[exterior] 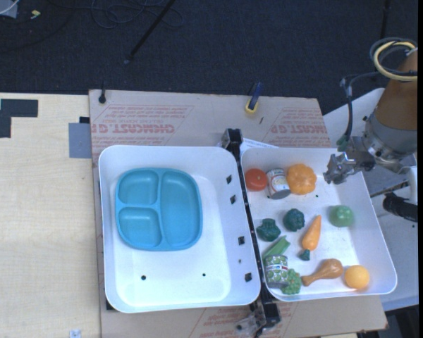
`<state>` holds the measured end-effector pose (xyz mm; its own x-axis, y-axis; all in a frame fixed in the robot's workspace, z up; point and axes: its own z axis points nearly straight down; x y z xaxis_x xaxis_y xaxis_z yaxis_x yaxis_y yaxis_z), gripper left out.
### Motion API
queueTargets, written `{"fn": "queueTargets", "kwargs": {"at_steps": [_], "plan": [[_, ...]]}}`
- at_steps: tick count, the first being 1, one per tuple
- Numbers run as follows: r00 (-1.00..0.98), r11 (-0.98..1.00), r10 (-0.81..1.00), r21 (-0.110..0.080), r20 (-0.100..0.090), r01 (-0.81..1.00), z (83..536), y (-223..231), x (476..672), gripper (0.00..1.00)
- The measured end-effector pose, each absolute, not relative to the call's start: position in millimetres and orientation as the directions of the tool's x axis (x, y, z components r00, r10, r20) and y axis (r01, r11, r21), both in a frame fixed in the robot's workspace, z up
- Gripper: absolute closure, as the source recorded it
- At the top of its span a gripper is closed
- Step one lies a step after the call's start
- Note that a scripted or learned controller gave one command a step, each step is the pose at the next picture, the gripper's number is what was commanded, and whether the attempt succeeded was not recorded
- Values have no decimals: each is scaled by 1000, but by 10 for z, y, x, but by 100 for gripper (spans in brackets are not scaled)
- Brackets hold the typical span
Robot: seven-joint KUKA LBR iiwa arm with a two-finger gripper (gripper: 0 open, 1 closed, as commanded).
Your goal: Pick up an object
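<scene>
arm: grey KUKA arm with orange band point(398, 97) reaches in over the upper right rim of the right shallow white bin point(381, 248)
jaws: gripper point(336, 169) hovers just right of the round orange fruit point(301, 178); holds nothing; can't tell whether spread or pressed together
why there: looks like a staging spot above the toy food, approach not yet committed, my guess
task thing: no target fixed; orange fruit is nearest the gripper, small green round fruit point(342, 215) below it, also near
cluster left of orange fruit: white labelled can point(278, 182) touching it, red tomato point(255, 179) just beyond
below orange fruit: two dark green broccoli pieces point(281, 224), orange carrot point(311, 232), tan gourd point(323, 271), yellow lemon point(356, 277), green packet point(276, 266) and pea pod point(276, 246)
in the way: can crowds the orange fruit's left side; bin wall close at gripper's right
left white bin point(127, 273): well left of orange fruit, holds blue divided plastic tray point(158, 210)
table: pale wood top point(35, 224), cardboard sheet point(169, 122) under bins
</scene>
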<state>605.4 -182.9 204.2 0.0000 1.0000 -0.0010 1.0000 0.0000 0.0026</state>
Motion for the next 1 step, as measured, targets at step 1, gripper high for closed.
{"fn": "queueTargets", "kwargs": {"at_steps": [1], "plan": [[-1,1,1000,1,0,1000,2289,-1841,6055,100]]}}
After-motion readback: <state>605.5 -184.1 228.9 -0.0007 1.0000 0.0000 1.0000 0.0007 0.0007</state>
